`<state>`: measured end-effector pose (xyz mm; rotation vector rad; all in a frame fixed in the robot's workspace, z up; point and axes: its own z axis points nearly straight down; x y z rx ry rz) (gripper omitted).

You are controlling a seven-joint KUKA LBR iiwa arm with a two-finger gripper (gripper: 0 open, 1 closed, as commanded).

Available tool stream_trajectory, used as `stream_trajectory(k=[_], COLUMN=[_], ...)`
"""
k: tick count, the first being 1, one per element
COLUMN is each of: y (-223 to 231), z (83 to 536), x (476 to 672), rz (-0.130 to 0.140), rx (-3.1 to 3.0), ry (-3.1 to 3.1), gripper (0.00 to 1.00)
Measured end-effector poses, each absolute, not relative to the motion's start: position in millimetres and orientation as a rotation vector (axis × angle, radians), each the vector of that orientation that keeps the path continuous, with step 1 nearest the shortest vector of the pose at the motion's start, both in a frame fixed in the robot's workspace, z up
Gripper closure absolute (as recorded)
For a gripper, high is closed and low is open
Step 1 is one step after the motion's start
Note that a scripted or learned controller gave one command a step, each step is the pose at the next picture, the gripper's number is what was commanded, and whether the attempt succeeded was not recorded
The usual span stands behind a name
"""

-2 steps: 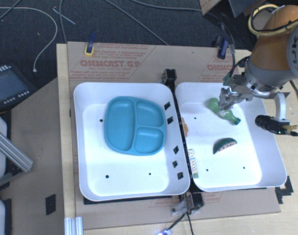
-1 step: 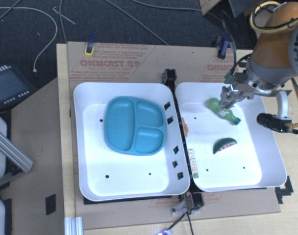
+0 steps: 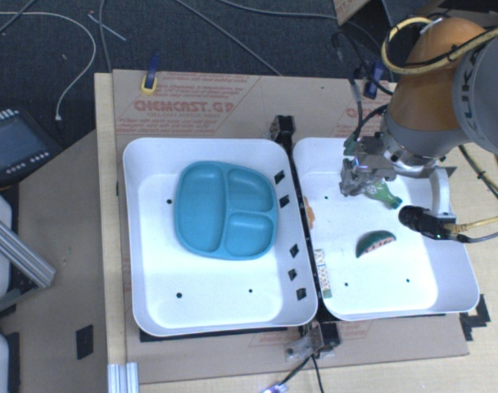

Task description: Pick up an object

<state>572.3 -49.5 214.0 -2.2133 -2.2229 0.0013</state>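
My gripper (image 3: 359, 178) hangs low over the upper middle of the right bin (image 3: 445, 297), below the grey arm with its orange band. A small green object (image 3: 387, 196) lies just to the gripper's lower right, close to it or touching it; which one is hidden. A watermelon-slice toy (image 3: 375, 242), green-rimmed with a red face, rests on the bin floor a little below the gripper, apart from it.
The left bin (image 3: 151, 244) holds a blue divided plate (image 3: 225, 210) in its upper middle. A black divider with clips (image 3: 292, 219) runs between the bins. A black connector with a cable (image 3: 423, 220) sticks out over the right bin's right side.
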Motion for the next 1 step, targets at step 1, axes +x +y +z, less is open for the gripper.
stream_trajectory(k=[1], y=[-0.2], z=[206.9], x=[555.6], rz=[0.001], rx=[-2.212], ry=[-2.223], gripper=[1.0])
